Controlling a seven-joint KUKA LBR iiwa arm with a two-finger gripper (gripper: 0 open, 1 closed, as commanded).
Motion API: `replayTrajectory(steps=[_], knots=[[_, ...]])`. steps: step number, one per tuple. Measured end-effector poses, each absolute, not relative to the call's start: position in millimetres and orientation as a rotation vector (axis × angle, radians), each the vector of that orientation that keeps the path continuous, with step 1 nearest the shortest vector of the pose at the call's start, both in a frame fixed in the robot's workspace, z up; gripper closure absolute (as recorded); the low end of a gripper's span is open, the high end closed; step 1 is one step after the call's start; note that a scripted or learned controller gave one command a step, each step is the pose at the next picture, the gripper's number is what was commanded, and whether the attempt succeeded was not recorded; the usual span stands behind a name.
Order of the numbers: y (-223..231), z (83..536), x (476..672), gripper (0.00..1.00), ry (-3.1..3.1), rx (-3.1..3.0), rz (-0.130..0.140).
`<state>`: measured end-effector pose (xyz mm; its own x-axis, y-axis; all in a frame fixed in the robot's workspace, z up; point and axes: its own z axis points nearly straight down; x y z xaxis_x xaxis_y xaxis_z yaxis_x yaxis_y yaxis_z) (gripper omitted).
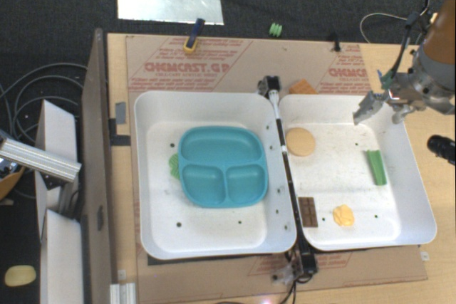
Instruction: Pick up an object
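1. Red "CHEMCAST GP" lettering [187, 67] runs across the brown sheet [235, 53] under both bins.
2. The fingers [380, 107] stand apart, holding nothing, over the right bin [420, 210] at its far edge.
3. Green stick [376, 167] lies just below the fingers; tan disc [301, 142] to their left.

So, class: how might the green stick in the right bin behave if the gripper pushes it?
The green stick looks straight and rigid, so probably stiff. It lies flat and seems small, so likely light; it would probably slide across the right bin.
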<state>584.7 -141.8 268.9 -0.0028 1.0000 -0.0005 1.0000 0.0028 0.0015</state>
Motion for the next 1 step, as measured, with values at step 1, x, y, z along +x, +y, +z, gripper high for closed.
replayTrajectory(steps=[1], knots=[[-188.5, 207.4, 578.7, 0.00, 2.219, 2.224, -0.002]])
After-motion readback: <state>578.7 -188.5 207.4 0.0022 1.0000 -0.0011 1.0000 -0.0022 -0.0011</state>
